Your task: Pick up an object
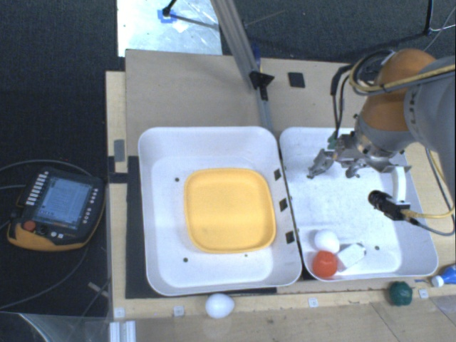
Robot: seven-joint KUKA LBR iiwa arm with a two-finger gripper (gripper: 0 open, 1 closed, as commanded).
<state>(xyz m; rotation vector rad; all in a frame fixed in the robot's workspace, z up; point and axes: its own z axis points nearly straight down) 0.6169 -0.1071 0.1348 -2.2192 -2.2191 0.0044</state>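
The two-finger gripper (pixel 329 161) hangs over the far part of the right-hand shallow white bin (pixel 417 251), near the wall it shares with the left-hand white bin (pixel 153 191). Its fingers appear spread apart with nothing between them, though they are small in the view.

The candidate objects lie together at the near edge of the right bin: a small white ball (pixel 326 239), a red-orange ball (pixel 325 263) touching it on the near side, and a white angular piece (pixel 351 254) just beside both, its long axis slanting toward the bin's near right corner. All three lie well apart from the gripper, toward the near edge.

Judgement: the next move is a traverse toward that near edge, then a descent. The bin floor between is bare, so the path is open. The cluster sits close against the near wall, leaving little finger room there.

A flat yellow square plate (pixel 230 210) occupies the left bin's middle. A white egg-shaped object (pixel 219 306) rests on the bench outside its near edge.
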